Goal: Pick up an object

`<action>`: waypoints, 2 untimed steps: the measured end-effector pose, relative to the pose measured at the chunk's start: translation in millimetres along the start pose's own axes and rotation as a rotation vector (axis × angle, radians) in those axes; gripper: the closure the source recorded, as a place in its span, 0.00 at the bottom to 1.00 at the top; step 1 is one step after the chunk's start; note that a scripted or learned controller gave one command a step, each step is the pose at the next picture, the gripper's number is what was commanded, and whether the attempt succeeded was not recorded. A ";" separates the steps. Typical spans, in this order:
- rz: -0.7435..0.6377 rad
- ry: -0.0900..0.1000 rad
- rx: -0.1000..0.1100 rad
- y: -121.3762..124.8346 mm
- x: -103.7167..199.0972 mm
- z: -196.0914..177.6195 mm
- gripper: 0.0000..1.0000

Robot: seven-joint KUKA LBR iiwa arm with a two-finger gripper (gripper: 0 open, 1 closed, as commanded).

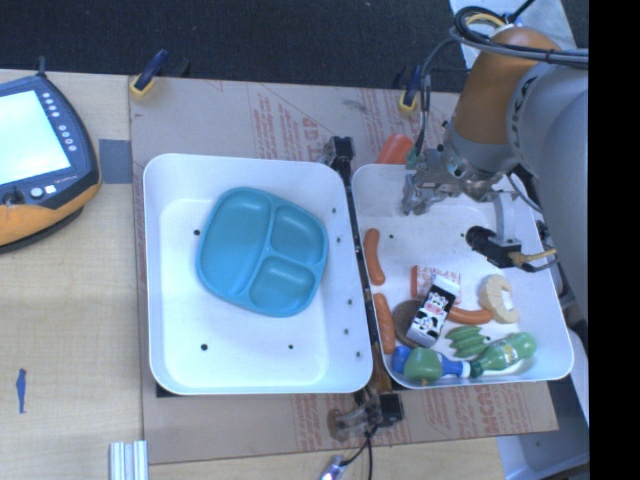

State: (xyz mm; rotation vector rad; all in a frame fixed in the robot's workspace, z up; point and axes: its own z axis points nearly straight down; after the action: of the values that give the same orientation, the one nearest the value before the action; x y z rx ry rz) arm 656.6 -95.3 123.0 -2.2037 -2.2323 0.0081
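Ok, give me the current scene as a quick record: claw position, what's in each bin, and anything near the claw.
claw: over the far end of the right bin, above bare floor
claw contents: nothing seen between its fingers
left bin: holds a blue divided plate
right bin: toy food crowded at the near end, including a cow-print carton and a green bottle
nearest item: orange sausage

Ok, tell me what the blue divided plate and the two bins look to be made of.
Blue divided plate: likely moulded plastic, matte to satin; uniform colour, soft rounded compartment ridges, faint sheen. Left bin and right bin: probably thin formed plastic, smooth white, slightly glossy; rounded corners and rolled rims suggest it, though coated metal cannot be ruled out.
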 end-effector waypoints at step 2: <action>0.007 0.000 -0.002 -0.5 1.9 31.5 0.00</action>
State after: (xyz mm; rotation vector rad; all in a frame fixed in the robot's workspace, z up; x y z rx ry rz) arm 655.8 -93.4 91.5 -2.2123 -2.2260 0.0067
